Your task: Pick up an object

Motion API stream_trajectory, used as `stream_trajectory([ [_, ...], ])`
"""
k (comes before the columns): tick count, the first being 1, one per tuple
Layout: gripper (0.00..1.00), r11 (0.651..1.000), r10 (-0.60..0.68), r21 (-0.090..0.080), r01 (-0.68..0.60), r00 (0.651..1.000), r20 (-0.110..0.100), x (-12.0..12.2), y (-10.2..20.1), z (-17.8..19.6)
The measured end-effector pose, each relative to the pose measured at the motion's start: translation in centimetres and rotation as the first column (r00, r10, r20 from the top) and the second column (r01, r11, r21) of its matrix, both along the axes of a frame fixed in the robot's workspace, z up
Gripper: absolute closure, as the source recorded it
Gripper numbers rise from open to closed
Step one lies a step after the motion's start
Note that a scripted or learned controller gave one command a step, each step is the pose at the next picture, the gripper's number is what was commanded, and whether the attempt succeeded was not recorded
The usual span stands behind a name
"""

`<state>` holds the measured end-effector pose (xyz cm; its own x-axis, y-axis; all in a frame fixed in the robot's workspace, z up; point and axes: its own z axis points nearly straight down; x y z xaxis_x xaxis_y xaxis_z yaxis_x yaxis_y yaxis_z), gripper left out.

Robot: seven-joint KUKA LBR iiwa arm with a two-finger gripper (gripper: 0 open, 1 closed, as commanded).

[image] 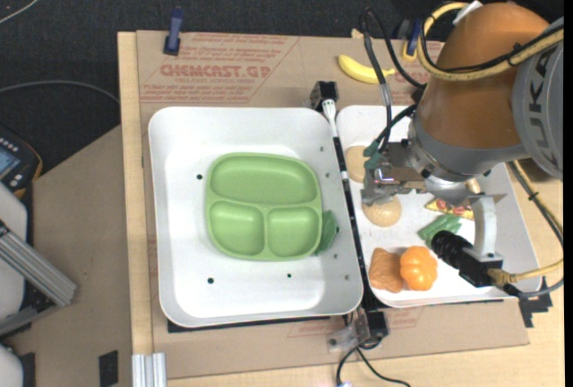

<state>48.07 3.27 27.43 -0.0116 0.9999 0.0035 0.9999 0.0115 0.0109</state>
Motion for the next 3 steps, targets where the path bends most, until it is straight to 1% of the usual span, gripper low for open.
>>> stream_trajectory([
  [1,1.00,1.000,-0.017,-0.004,0.017,1.000,-0.020,-0.3,-4.7,-9.5],
  [2,1.00,1.000,-0.003,0.000,0.003,1.000,0.003,0.0,0.8,2.4],
  [3,1.00,1.000,-0.013,-0.004,0.013,1.000,-0.021,1.1,0.6,-9.6],
])
